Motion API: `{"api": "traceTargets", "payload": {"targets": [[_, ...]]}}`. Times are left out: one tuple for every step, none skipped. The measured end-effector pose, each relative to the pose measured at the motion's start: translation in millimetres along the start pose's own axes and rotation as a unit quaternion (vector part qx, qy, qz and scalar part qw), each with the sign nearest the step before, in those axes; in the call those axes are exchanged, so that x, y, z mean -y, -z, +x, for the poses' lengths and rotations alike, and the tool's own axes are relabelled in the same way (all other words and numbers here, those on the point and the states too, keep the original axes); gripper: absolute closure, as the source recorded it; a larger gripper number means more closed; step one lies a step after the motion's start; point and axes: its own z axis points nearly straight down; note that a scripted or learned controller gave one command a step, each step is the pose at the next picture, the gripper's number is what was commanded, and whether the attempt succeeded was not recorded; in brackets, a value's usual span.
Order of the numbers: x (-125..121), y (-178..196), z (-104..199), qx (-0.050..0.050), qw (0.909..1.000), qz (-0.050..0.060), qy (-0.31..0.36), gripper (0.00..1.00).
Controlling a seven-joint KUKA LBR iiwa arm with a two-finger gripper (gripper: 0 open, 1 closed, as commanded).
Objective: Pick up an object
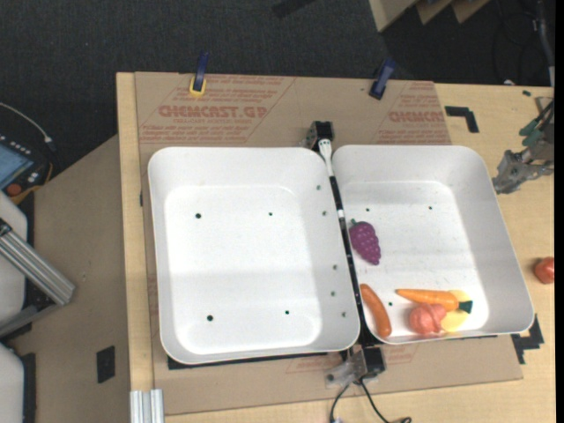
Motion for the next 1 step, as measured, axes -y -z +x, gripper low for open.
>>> {"api": "traceTargets", "payload": {"targets": [[27.0,17.0,12.7,0.0,1.0,-0.001,0.001,1.0]]}}
